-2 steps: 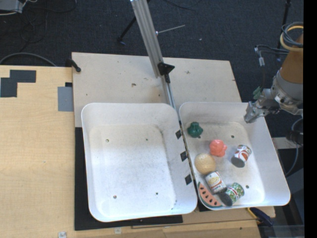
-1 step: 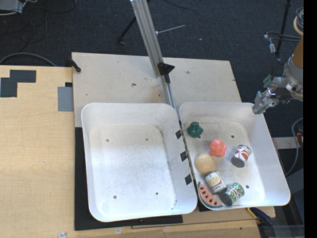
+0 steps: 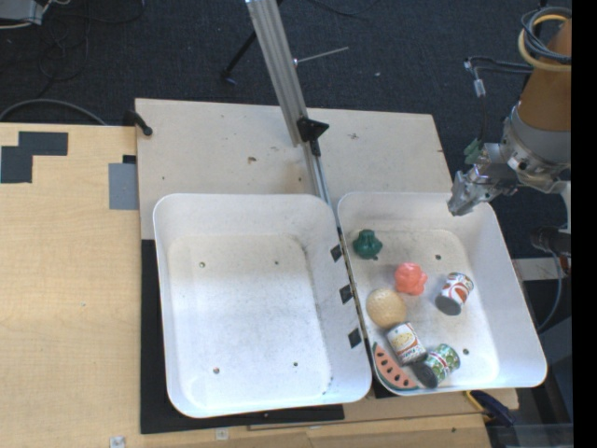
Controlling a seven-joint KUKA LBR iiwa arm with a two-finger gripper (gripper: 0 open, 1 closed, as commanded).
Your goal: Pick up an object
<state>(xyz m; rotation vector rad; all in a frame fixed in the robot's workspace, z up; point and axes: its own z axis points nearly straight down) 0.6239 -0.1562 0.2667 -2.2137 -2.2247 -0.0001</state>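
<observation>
Tool (image 3: 464, 197) sits at the top right corner of the right bin (image 3: 508, 278), over its rim, well apart from every item; can't tell how it is set, too small and blurred. Arm (image 3: 541, 110) comes in from the right edge, orange band above the grey wrist, cables looped at the top. Right bin holds all the items: green toy (image 3: 367, 245) near the bin's left wall at the top, pink toy (image 3: 410, 278) in the middle, red and white can (image 3: 454, 293) lying just right of it, tan ball (image 3: 385, 306) below the green toy by the left wall. Jar (image 3: 405, 342) lies tilted just below the ball, touching or nearly so. Green can (image 3: 441, 361) lies at the jar's lower right, dark end toward the jar. Watermelon slice (image 3: 394, 371) lies along the bin's bottom left edge, under the jar. Nothing is lifted, all items rest on the bin floor. Left bin (image 3: 187, 250) sits just beside the right bin, rims touching, black clips along the seam. Both bins rest on the bench (image 3: 224, 147). Metal rail (image 3: 280, 63) slants from the top centre down to the seam.
</observation>
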